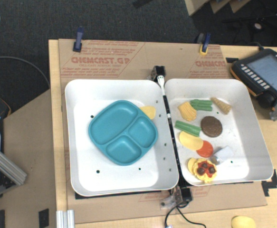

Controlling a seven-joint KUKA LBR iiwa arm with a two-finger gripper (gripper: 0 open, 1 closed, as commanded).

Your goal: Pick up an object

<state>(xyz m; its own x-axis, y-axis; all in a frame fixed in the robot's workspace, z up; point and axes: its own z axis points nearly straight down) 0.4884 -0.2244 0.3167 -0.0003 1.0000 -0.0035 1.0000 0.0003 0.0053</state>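
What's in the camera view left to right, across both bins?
Left bin → blue tray → yellow piece → right bin → corn → brown disc → tan cone.

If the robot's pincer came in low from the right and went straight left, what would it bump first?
Probably the right bin's outer wall. If it cleared that, the pale block or the tan piece would come next; its exact line is unclear.

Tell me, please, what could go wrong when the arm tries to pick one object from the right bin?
The small toy foods lie crowded: the brown round disc sits close to the green bean-shaped piece and the yellow oval slice, so fingers might push neighbours or grab two. The pizza-like piece lies near the right white bin's wall, leaving little room.
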